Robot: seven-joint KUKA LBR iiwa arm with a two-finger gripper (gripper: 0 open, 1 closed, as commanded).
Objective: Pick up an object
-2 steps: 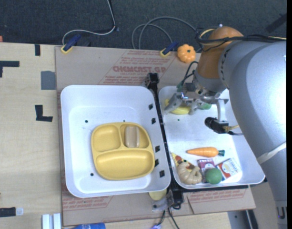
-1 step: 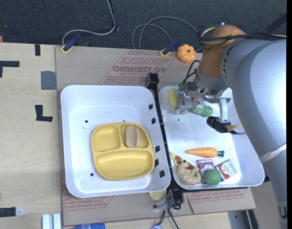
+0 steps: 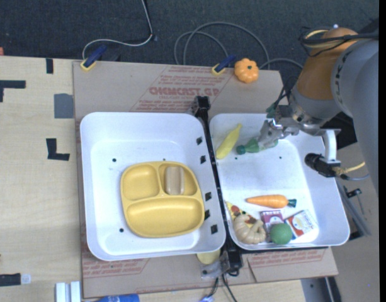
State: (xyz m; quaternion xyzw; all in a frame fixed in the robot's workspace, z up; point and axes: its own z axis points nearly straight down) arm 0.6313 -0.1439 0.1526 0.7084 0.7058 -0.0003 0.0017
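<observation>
So far, nothing appeared to have been lifted; the pick looked to be at the approach or closing stage, with the lift itself left to do. On the brown cardboard-covered worktop (image 3: 117, 87), the left white shallow bin (image 3: 95, 168) carried a yellow divided plastic tray (image 3: 161, 212) with a tan oblong piece (image 3: 174, 180) in its upper right compartment. In the right white shallow bin (image 3: 331, 225), a pale yellow corn-like toy (image 3: 228, 141) lay tilted by the upper left corner. Just beside it sat a small dark green toy (image 3: 248, 147), the likely target, resting on the bin floor. The metal two-finger hand (image 3: 268, 138) hovered at its right end, touching or nearly so; whether it was wide or clamped could not be made out. Nearer the front lay an orange carrot toy (image 3: 267, 201).
</observation>
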